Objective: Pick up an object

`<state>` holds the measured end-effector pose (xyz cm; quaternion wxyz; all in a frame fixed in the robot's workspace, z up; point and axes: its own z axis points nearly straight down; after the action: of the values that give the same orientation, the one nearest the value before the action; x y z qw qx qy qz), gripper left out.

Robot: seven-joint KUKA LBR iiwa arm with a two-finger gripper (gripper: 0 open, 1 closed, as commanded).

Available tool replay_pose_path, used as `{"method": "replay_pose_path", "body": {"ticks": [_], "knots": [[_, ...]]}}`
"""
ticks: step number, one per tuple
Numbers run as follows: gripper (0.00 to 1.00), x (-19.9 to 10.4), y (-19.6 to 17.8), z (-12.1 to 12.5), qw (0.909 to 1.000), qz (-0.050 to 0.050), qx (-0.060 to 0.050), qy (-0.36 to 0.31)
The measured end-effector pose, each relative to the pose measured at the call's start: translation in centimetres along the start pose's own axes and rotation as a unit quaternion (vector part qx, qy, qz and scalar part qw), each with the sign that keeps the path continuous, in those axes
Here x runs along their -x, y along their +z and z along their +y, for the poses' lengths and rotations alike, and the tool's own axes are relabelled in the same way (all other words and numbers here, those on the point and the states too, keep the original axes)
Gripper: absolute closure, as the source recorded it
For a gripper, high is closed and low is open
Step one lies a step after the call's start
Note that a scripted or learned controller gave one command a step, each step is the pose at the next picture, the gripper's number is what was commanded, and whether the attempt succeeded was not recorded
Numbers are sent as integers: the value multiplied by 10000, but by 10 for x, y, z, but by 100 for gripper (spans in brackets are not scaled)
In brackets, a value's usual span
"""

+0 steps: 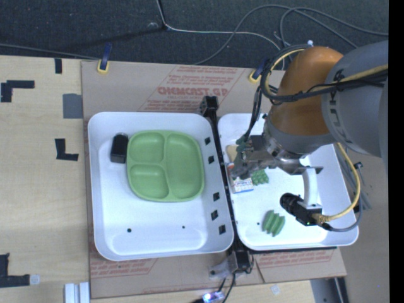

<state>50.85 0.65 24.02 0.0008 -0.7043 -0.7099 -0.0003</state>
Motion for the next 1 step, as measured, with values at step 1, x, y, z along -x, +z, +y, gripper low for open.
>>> {"method": "replay_pose_path", "body": {"ticks": [1], "knots": [[100, -48, 15, 3, 10000, -6, -16, 11]]}}
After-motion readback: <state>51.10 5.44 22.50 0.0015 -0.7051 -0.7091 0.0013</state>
